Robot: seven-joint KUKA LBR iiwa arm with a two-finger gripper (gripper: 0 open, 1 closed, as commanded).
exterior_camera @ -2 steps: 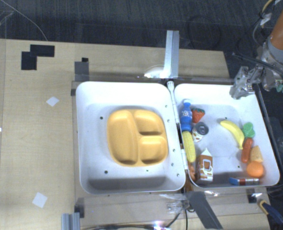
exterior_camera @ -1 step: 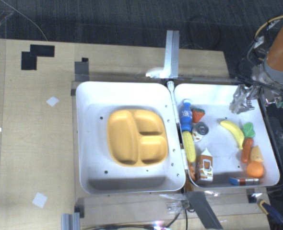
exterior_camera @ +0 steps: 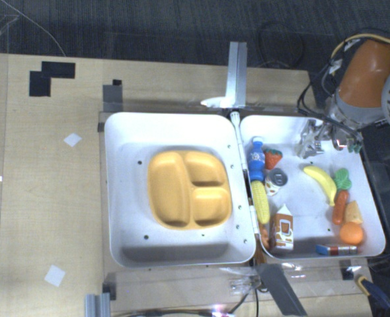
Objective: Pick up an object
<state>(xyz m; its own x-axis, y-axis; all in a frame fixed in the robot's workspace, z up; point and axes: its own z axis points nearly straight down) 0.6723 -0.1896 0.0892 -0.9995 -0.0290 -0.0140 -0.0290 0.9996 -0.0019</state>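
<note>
The right bin holds several toy foods: a banana, a blue bottle, a strawberry, a corn cob, a brown carton, a carrot, an orange, a green piece and a marker. My gripper hangs over the bin's far right part, above and right of the strawberry, beyond the banana. Nothing shows between its fingers.
The left bin holds a yellow divided tray. A metal post stands behind the seam between the bins. A small round metal piece lies near the bottle. Black marks sit on the bench at far left.
</note>
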